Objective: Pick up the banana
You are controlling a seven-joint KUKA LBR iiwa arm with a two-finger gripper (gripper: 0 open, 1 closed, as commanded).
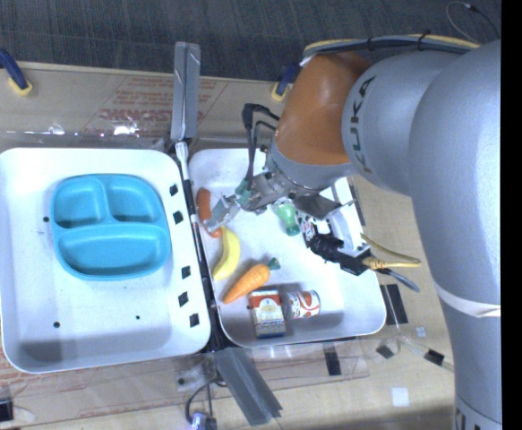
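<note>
Your curved yellow banana (226,253) hugs the right white bin's (368,316) 9 o'clock wall, long axis 12-to-6. Jaws (220,213) hang just above its top; can't tell their state. Orange carrot (247,282) crowds 5 o'clock.

The banana (226,254) is yellow, gently curved and unpeeled. It lies flat in the right bin (368,316) near its left wall, running top to bottom, its lower end just beside the carrot (248,281).
</note>
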